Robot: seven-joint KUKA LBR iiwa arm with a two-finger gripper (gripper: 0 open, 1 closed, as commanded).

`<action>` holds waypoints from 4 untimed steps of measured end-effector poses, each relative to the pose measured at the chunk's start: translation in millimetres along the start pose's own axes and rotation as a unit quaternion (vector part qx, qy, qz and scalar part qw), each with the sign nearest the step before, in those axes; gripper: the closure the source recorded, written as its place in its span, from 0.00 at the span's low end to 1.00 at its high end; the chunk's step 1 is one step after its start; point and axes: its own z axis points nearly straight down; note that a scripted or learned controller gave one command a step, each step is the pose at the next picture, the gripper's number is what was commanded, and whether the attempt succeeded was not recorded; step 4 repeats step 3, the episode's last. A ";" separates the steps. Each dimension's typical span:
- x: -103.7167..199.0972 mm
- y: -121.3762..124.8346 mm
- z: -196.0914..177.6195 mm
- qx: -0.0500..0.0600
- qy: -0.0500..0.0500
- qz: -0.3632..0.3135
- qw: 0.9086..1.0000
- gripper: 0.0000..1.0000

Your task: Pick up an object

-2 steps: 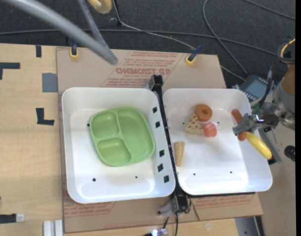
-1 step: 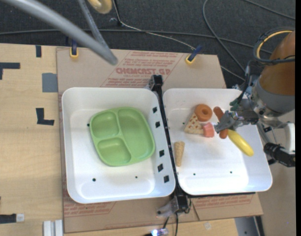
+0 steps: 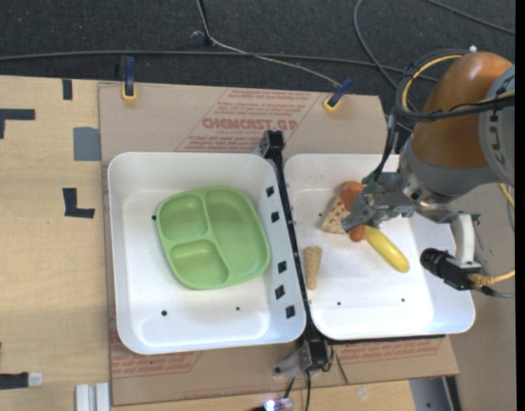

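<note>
The right bin [image 3: 390, 313] holds several toy foods. A yellow banana [image 3: 389, 250] lies near its middle, and a tan cone [image 3: 313, 266] lies close to the divider. A pizza slice [image 3: 333, 218] rests at the upper left, with a red-orange piece [image 3: 350, 192] just behind it. My gripper [image 3: 362, 218] is low over this cluster, between the pizza slice and the banana's upper end. A small red piece [image 3: 357, 234] peeks out right under it. The gripper body hides what lies directly beneath it.
A green divided plate [image 3: 212, 236] lies in the left bin [image 3: 129, 255]. A black clip strip [image 3: 279, 221] runs along the divider between the bins. The arm's grey and orange body [image 3: 455, 135] hangs over the right bin's far right corner, and cables trail behind it.
</note>
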 end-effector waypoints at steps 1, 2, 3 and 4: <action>52.4 6.6 -3.8 0.000 0.000 0.000 1.000 1.00; 101.1 2.4 2.4 -0.001 0.000 0.000 1.000 1.00; 150.4 10.6 2.5 0.000 0.000 -0.001 1.000 1.00; 150.4 10.6 2.5 0.000 0.000 -0.001 1.000 1.00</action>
